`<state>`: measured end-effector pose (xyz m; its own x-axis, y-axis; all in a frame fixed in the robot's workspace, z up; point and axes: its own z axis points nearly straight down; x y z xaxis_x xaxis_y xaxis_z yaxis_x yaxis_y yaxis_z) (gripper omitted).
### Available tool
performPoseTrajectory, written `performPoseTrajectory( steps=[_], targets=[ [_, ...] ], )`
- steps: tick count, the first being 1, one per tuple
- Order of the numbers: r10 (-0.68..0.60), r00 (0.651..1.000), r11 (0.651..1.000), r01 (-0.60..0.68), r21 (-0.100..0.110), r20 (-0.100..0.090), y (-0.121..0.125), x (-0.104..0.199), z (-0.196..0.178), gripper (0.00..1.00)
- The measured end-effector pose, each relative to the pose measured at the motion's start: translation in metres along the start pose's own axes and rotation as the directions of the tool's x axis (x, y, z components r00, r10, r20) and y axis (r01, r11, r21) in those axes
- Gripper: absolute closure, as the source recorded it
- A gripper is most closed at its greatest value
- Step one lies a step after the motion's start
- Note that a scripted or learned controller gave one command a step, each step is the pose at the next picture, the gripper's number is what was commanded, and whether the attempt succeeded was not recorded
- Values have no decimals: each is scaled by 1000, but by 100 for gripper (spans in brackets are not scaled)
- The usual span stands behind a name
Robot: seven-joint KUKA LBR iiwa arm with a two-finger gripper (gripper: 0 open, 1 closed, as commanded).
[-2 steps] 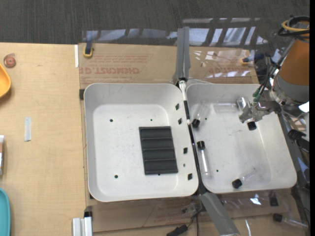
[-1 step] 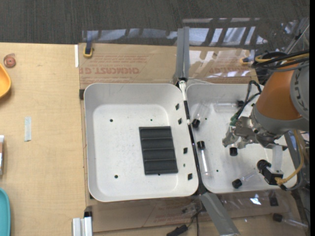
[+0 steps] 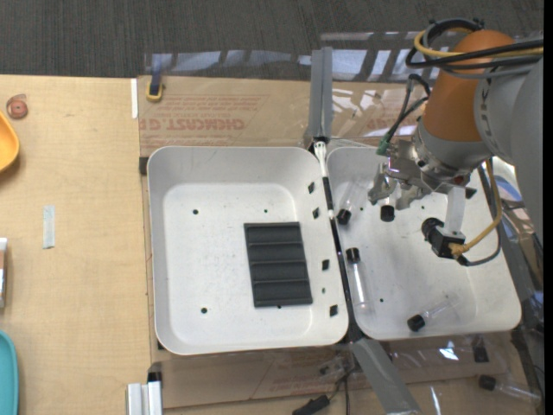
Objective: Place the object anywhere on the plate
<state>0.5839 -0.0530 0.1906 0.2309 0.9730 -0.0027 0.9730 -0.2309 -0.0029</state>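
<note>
Cardboard (image 3: 216, 115) lines the counter under the two white bins, and my arm comes in from the view's right and hangs over the right bin (image 3: 484, 318). The gripper (image 3: 390, 199) sits above that bin's upper half. From this slant I cannot tell whether it is apart or together, and I see nothing held in it.

I take the object to be the clear tube (image 3: 356, 279) with a black cap, which lies on the right bin's floor just beside the wall shared with the other bin. Its long axis runs nearly parallel to that wall, with the cap at the far end. From the gripper it lies toward the view's bottom and a little left. A second tube (image 3: 432, 312) lies near the bin's lower edge, farther from the gripper and angled across.

The black ridged plate (image 3: 278, 264) rests in the middle of the left bin (image 3: 173, 318), to the view's left of the tube. By my reckoning, any carry has to lift over the wall between them.
</note>
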Motion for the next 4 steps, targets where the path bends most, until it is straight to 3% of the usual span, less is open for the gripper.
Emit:
performPoseTrajectory(
  steps=[1, 2, 3, 4],
  targets=[
    [75, 997, 997, -75, 1, 1, -21, 81, 0, 100],
    [325, 946, 946, -325, 2, 2, -142, 134, -2, 100],
    [235, 972, 972, -235, 0, 3, -108, 204, -21, 100],
    [235, 972, 972, -235, 0, 3, -108, 204, -21, 0]
  ],
)
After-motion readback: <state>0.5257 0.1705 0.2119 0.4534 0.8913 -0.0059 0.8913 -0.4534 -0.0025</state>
